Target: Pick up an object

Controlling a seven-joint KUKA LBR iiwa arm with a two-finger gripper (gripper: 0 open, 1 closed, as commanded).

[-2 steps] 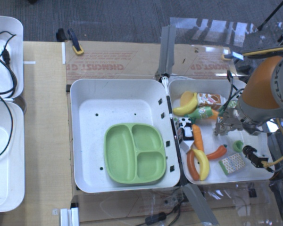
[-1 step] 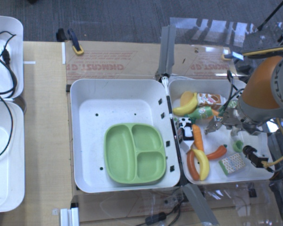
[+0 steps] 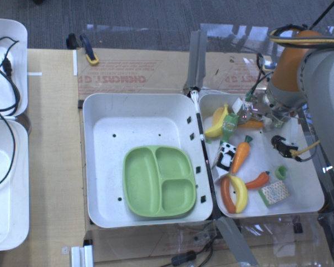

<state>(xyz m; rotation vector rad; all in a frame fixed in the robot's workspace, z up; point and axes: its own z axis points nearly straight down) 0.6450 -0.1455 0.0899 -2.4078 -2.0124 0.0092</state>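
Observation:
My gripper [image 3: 249, 111] hangs low over the back of the right bin [image 3: 309, 202]. Just below it lies a thin orange piece [image 3: 251, 124], and to its left a green toy [image 3: 229, 124] leans against a yellow banana-shaped toy [image 3: 216, 122]. Nothing shows as held. Further forward lie a black-and-white toy [image 3: 226, 155], a carrot [image 3: 241, 154], a red chili pepper [image 3: 258, 179], a small green piece [image 3: 281, 172], a speckled block [image 3: 275, 192], and a banana [image 3: 239, 192] resting on a red sausage [image 3: 226, 193].
The left bin [image 3: 100, 149] holds a green divided plate [image 3: 158, 181] at its front right. A raised divider [image 3: 203, 143] separates the two bins. The grey arm [image 3: 317, 71] fills the back right corner.

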